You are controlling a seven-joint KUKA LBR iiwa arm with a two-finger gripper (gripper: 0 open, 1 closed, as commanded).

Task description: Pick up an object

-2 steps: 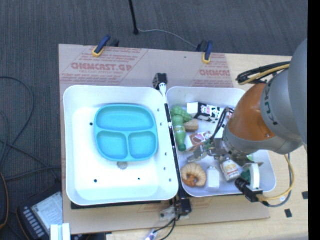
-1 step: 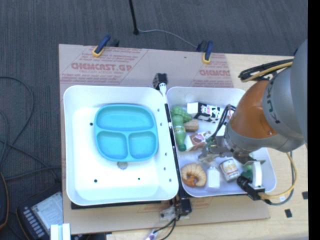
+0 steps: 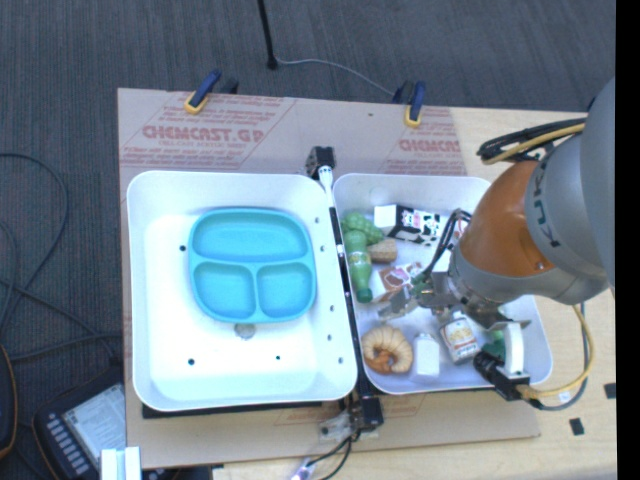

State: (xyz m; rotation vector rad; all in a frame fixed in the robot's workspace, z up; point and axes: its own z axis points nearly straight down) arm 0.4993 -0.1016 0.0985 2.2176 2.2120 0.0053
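Cardboard (image 3: 250,133) under bins reads "CHEMCAST.GP".

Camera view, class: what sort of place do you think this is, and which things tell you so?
Probably a robotics lab test bench. A grey and orange robot arm reaches over two white bins; one holds a blue divided plate, the other toy food like a croissant, on clamped cardboard.

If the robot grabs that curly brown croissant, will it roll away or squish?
The croissant looks like a toy, so probably light and firm. Its curved, lumpy shape likely keeps it from rolling far. A white block sits right beside it, so it may get nudged.
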